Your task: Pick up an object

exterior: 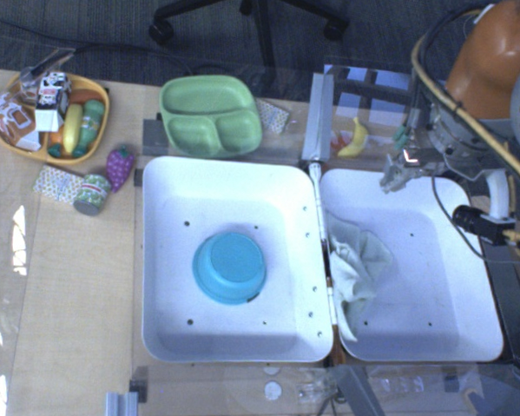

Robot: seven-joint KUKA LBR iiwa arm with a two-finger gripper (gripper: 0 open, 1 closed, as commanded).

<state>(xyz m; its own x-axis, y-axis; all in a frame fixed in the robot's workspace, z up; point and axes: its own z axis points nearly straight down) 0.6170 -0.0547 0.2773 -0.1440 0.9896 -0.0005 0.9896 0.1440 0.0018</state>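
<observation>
While no writing reads, tool (392,179) hovers above cloth (359,267).

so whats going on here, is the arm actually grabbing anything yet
Not yet, as far as the view shows. The grey arm reaches in from the right, and its gripper sits over the far edge of the right bin, with nothing visibly between its fingers. A crumpled cloth lies against that bin's left wall. A blue bowl sits upside down in the left bin.
</observation>
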